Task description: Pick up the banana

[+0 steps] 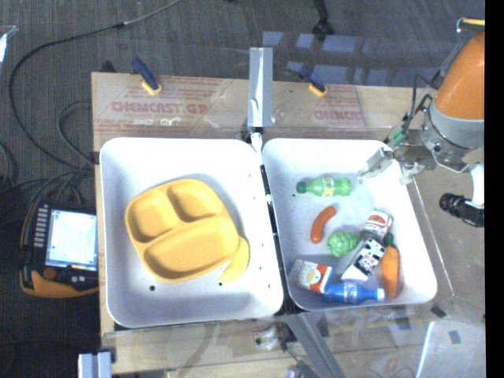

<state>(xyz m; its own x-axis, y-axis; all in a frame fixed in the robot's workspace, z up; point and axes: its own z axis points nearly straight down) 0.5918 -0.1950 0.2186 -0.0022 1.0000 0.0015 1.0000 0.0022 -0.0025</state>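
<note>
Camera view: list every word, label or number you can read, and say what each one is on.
"CHEMCAST GP": red print on the brown board behind the left bin.
Red print on the same board behind the right bin: too blurred to read.
Labels on the green bottle, blue bottle and cartons: too small to read.
Screen of the handheld pendant: unreadable.

Both white bins (118, 290) look like smooth, slightly glossy plastic. In the left one the yellow divided tray (183, 228) has a matt plastic sheen, and the banana (237, 261) touching its right edge looks equally smooth. Beneath the bins lies printed brown board (161, 107), dull like cardboard. Beyond it the floor (79, 14) is rough grey carpet.
</note>
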